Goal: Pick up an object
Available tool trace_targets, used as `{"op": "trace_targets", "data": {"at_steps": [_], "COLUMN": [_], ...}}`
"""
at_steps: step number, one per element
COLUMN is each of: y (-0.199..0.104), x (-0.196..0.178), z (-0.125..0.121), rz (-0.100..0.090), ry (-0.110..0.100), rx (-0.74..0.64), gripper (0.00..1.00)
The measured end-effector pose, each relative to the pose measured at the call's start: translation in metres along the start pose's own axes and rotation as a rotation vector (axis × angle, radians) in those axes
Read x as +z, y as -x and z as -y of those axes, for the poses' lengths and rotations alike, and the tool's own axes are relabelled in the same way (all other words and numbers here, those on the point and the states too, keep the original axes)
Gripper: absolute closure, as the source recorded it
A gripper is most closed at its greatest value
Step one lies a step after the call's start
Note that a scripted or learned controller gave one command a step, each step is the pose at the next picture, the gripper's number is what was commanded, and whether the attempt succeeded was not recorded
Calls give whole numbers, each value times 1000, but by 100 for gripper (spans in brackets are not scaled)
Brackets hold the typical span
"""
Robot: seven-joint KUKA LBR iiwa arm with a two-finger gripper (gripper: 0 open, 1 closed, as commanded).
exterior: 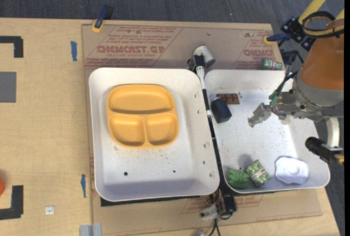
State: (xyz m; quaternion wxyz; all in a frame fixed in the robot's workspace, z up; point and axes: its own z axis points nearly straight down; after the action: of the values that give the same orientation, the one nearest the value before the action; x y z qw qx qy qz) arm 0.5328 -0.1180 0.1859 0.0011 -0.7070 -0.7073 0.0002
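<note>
My gripper (259, 116) hangs over the middle of the right bin (306, 136), above bare white floor, with nothing seen in it. The grey arm with its orange band (327, 60) comes in from the right. Left of the gripper lies a dark blue object (221, 110) by the bin's left wall, with a small brown bar (232, 99) just behind it. Along the front wall sit a green leafy item (237, 177), a green-patterned packet (258, 172) and a white lumpy object (291, 170).
The left bin (104, 164) holds a yellow divided plate (143, 115). A small green can (272, 64) lies on the board behind the right bin. Clamps (101, 17) grip the board's far edge. A black cable fitting (201, 58) sits between the bins at the back.
</note>
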Motion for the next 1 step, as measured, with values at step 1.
{"op": "trace_targets", "data": {"at_steps": [1], "y": [-23], "x": [101], "z": [3], "rz": [0], "ry": [1], "rx": [64], "gripper": [0]}}
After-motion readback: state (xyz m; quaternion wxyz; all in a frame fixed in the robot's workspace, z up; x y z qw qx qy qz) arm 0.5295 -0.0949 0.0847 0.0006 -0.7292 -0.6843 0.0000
